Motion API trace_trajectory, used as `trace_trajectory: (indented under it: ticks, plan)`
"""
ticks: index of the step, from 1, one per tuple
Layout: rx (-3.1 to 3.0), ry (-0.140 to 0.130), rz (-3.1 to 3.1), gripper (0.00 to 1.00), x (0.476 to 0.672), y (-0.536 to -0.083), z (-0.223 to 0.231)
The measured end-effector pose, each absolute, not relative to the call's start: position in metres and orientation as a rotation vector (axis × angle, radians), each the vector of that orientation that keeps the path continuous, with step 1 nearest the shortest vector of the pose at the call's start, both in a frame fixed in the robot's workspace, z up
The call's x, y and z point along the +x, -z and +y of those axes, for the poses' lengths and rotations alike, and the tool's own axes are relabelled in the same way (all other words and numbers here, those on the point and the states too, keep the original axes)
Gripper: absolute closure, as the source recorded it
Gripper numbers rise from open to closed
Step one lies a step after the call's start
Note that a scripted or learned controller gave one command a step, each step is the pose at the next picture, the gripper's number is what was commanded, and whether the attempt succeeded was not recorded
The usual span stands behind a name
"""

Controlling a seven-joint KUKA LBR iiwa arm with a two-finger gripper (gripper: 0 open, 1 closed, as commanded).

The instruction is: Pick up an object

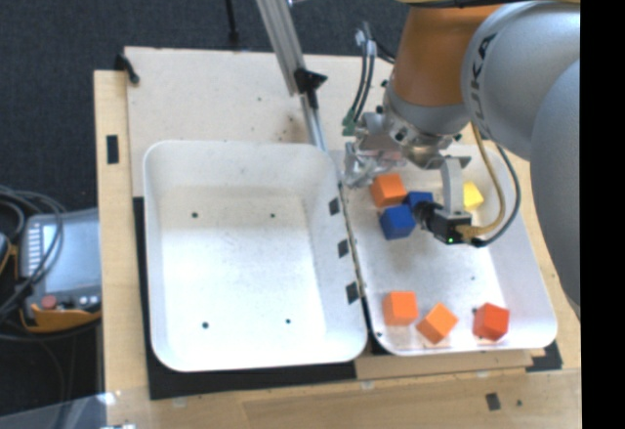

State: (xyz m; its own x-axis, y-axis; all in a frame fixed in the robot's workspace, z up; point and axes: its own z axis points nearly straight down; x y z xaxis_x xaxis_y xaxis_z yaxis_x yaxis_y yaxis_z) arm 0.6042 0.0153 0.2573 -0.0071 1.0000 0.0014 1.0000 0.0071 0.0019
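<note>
The arm (508, 56), grey with an orange band, is seen reaching in from the right and hanging over the far part of the right bin (518, 305). The bench (215, 95) is seen beneath both bins, with dark floor around it. The left bin (244, 251) is seen beside the right one, their inner walls touching along a line of small black clips. A slanted metal rail (278, 17) is seen rising from the far edge of the left bin towards the top of the view.

The gripper (391, 163) is seen low over the far left corner of the right bin, just above an orange block (389, 189). Whether its jaws are spread or pressed together cannot be told, since they are hidden by the wrist.

A blue block (396, 221) is seen just beside the orange one, on its near side, and a second blue block (420, 201) beside that. A yellow block (472, 195) is seen to their right, partly hidden by a black fitting. Near the front wall, three more blocks are seen in a row: an orange cube (399, 307), a tilted orange cube (438, 322), and a red cube (491, 321).
</note>
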Motion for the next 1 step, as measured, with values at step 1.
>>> trace_trajectory:
  ticks: [1]
  plan:
    - [2.213, -0.002, 2.228, 1.0, 0.62, -0.251, 0.0618]
